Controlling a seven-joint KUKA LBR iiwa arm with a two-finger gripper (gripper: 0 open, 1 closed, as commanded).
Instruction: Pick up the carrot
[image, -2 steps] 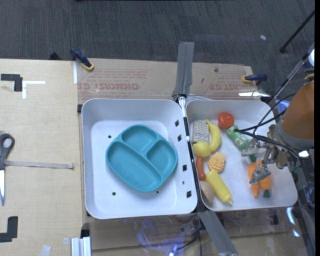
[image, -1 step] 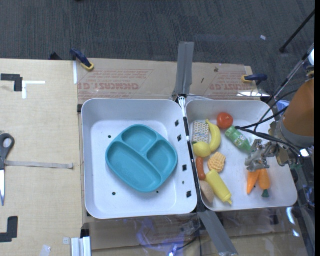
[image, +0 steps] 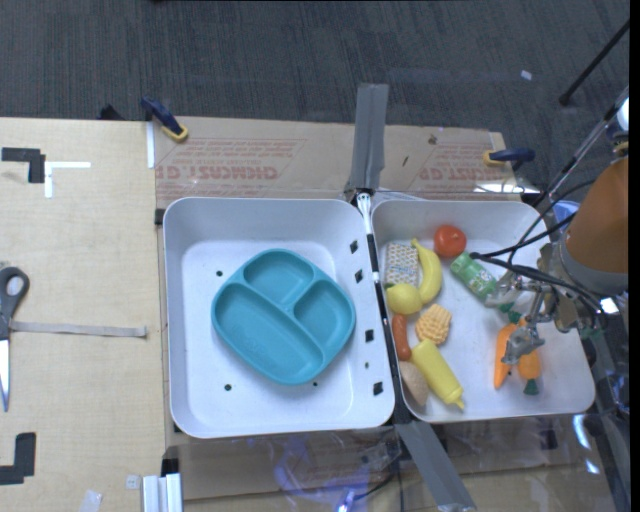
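**Gripper down over the carrot in the right bin**

On the bench's left edge lie scissors. The left bin carries a blue tray with three compartments, set at a slant near the bin's middle.

In the right bin, a crowd sits along the left wall: a waffle-like block, a banana curving beside it, a lemon touching the banana's lower end, a sausage below that, a corn piece, a yellow bottle and a pale item in the near-left corner. A tomato lies toward the far wall, with a green item just beside it.

The carrot lies well apart from that crowd, toward the right wall near the bin's front edge. An orange-and-green piece touches its right side. The gripper hangs right at the carrot's upper end; how far its claw is open cannot be told, nor whether it has hold of the carrot.
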